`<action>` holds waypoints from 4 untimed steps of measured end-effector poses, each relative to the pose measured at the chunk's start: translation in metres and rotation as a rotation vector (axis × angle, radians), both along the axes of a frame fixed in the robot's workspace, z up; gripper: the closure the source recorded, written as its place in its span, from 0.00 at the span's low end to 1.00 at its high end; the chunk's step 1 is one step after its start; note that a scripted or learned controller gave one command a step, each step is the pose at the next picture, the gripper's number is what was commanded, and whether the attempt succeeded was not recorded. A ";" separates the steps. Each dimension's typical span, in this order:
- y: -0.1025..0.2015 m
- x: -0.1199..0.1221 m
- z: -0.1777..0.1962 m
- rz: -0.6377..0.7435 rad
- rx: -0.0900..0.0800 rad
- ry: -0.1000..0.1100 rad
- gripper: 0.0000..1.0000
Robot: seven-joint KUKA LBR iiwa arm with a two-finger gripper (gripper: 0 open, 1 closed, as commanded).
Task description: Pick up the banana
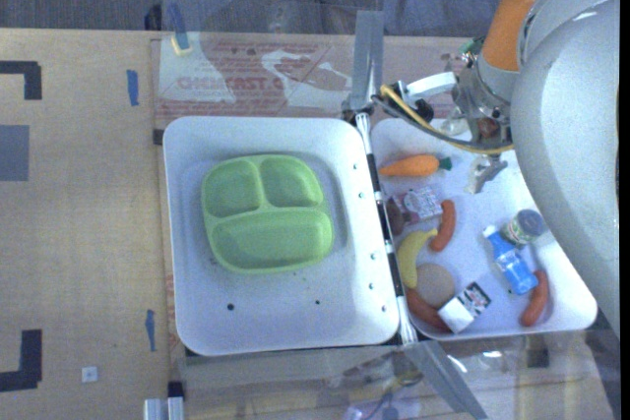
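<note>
Banana [413, 254] short, pale yellow, curved, in right bin [571, 295] beside a sausage [447, 223], lower end tucked behind a brown round item [434, 282], gripper [484, 174] near carrot [410, 166], finger state unclear

A green divided plate [266, 212] lies in the left bin [187, 310]. The right bin [576, 305] holds a carrot [409, 166], a sausage [447, 224], a small blue bottle [513, 264] and a white block [456, 315].

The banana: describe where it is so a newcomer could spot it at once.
Look in the right white bin, along its left wall. The banana lies there, below a small packet and beside a sausage. It is the only yellow, curved item.
</note>
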State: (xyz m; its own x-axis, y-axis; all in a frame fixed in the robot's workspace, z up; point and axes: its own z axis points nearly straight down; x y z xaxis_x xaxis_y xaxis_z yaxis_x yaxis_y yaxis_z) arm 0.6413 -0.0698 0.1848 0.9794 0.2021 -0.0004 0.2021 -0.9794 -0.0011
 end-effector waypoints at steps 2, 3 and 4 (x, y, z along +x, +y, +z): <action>-0.044 0.013 -0.095 0.073 -0.005 0.022 0.00; -0.100 0.007 0.081 0.002 0.000 0.001 0.00; 0.043 -0.049 0.066 0.016 0.001 0.001 0.00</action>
